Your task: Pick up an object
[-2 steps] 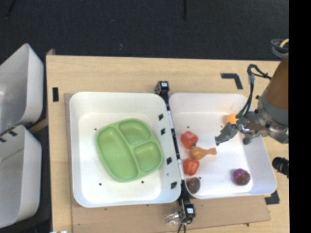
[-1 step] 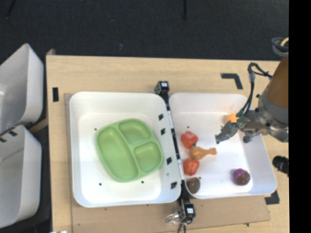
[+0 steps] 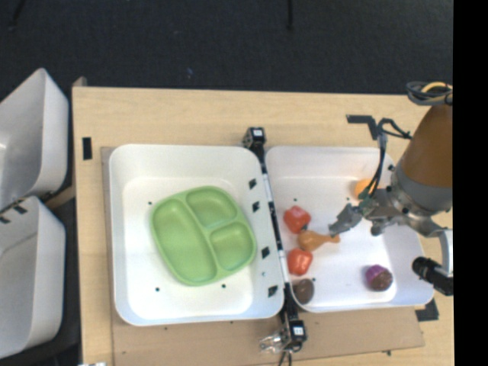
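- The end effector [image 3: 345,221] reaches into the right bin [image 3: 328,166] from the right, its dark fingers low above the bin floor; whether they are spread or closed I cannot tell, and nothing is seen held.
- Just below and left of it lies a tan-orange object [image 3: 314,240], the nearest candidate.
- Two red objects [image 3: 296,219] [image 3: 300,261], a brown object [image 3: 303,289] and a purple object [image 3: 377,278] lie around; a small orange piece [image 3: 364,186] sits behind the wrist.
- The left bin [image 3: 130,296] holds a green divided plate [image 3: 202,235].
- Judged step: approach, before any grasp. Next calls for settling over one object and closing.
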Controlling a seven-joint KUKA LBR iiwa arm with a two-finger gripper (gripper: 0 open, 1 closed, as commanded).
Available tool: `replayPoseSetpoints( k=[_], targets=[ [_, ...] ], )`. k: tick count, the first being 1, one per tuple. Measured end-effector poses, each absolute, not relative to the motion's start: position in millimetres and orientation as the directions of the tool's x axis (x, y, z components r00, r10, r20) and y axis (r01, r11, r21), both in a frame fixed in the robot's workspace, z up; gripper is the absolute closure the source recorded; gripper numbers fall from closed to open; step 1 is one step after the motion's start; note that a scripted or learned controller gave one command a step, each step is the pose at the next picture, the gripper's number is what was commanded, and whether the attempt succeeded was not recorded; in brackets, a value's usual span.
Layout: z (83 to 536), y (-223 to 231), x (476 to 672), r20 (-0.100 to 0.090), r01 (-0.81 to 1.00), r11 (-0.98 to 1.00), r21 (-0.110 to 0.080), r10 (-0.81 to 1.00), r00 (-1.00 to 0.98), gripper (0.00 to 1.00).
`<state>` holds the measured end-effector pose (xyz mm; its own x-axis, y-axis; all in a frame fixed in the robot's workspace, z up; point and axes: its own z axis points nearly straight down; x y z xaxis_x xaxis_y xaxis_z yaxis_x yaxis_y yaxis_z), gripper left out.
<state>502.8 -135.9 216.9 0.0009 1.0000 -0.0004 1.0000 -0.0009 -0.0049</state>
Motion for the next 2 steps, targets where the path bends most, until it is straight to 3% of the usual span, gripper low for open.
replayPoseSetpoints(
  k=[2],
  targets=[
    [121,-131,492.9,-0.01,1.0,-0.007,0.007,1.0,0.007,0.0]
  ],
)
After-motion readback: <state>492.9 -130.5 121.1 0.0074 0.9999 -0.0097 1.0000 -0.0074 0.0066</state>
